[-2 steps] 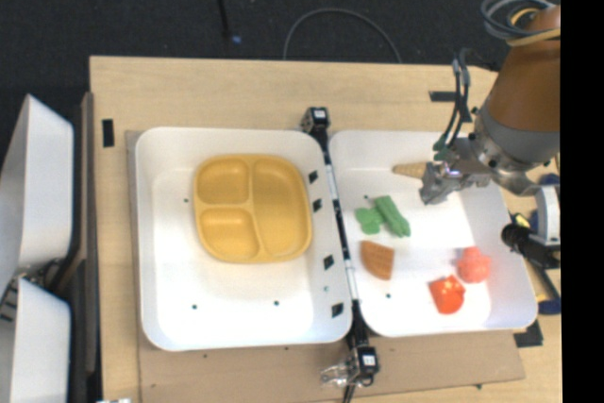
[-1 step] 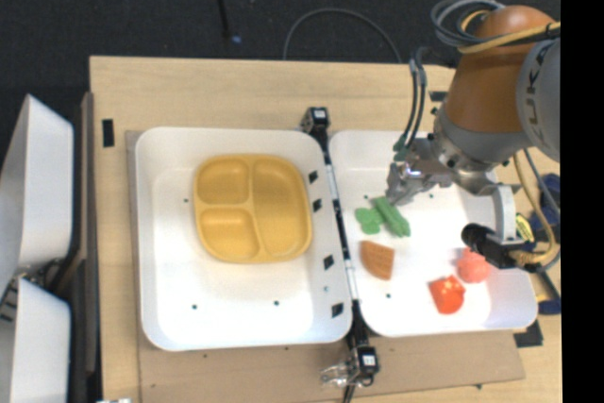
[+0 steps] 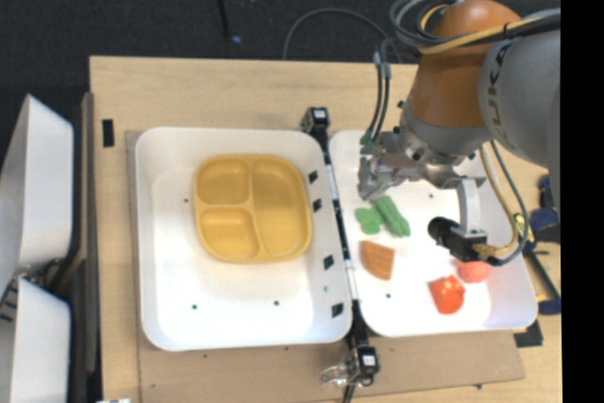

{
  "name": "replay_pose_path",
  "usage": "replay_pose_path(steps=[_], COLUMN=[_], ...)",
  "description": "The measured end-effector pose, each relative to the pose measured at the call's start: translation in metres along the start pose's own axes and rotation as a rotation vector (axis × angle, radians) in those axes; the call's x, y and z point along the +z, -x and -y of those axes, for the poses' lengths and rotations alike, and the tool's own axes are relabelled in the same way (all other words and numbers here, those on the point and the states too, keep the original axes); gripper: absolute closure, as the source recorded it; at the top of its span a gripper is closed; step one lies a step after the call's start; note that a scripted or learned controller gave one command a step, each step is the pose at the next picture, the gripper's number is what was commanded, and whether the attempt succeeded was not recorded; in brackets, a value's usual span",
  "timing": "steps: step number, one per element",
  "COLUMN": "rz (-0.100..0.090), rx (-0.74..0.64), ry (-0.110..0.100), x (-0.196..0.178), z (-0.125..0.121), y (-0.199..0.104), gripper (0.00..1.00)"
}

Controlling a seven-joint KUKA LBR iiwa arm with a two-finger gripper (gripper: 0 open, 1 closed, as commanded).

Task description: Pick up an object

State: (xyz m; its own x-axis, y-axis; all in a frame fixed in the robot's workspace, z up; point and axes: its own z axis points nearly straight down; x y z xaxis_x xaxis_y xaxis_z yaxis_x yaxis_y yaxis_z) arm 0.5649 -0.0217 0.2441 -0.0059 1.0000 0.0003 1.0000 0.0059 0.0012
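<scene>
I see a green piece [image 3: 382,215] lying flat in the right bin [image 3: 415,321], an orange-brown wedge [image 3: 377,260] just below it, a red piece [image 3: 447,294] and a pink one [image 3: 475,272] farther right.

Robotics lab, bench [image 3: 236,90], white bins [image 3: 160,297]

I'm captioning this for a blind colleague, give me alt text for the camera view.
A grey and orange robot arm's gripper hovers over a green object in the right white bin, beside brown, red and pink items. The left bin holds a yellow divided tray.
</scene>
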Motion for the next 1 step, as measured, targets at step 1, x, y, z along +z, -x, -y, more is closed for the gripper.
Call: replay_pose_path(steps=[1], rz=[-0.001], rx=[-0.003], ry=[0.001], x=[0.0009], z=[-0.0170], y=[-0.0610], gripper=[1.00])
